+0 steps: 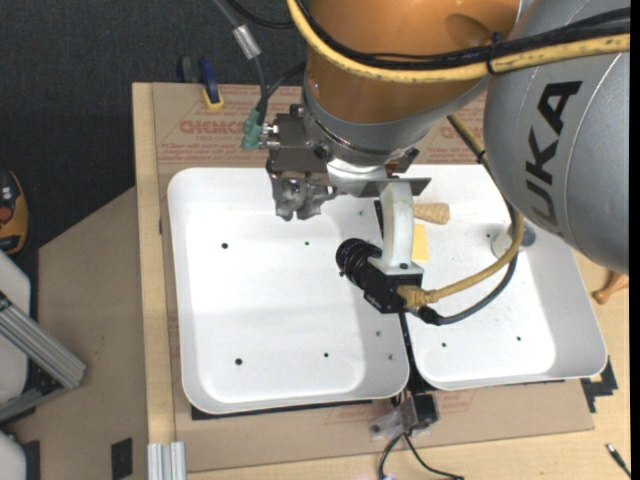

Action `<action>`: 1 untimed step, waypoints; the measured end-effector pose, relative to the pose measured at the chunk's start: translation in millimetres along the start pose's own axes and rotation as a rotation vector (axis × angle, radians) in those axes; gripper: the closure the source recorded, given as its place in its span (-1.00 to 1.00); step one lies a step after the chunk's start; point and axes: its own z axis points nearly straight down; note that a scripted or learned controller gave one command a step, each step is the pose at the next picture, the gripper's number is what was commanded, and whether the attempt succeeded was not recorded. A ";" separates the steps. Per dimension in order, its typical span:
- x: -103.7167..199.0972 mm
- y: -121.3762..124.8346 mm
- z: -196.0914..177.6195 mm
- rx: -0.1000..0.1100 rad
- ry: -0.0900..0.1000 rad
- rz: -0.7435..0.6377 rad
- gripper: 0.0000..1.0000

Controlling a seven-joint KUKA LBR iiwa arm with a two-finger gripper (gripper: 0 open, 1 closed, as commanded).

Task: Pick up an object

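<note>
A cork [430, 212], tan and lying on its side, rests in the far part of the right bin [540, 358], close to the wall it shares with the left bin. Just near of the cork lies a flat yellow piece [421, 243], partly hidden by a white bracket [397, 230] that hangs down from the arm's wrist. Both things lie loose on the bin floor, apart from the gripper.

The gripper [298, 205] hangs over the far middle of the left bin [260, 368], left of the cork and on the other side of the dividing wall. Its grey metal body points down toward the white floor, and nothing shows between its tips. Whether the tips stand apart or together I cannot tell, since they merge into one dark grey mass from this angle.

Above the gripper the arm's orange band [400, 48] fills the far middle of the view, and the grey link [570, 138] with black lettering covers the far right. A black camera-like unit [375, 278] sits at the foot of the white bracket, over the wall between the bins, with a tan cable [470, 280] looping from it across the right bin. A yellow-and-black cable [420, 63] wraps round the orange band.

The bins sit on a brown cardboard sheet [160, 268] with red print along its far edge. A blue and yellow clamp [209, 80] grips that far edge at the left.
</note>
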 end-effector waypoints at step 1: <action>0.3 -3.6 -126.9 -0.003 0.001 0.000 1.00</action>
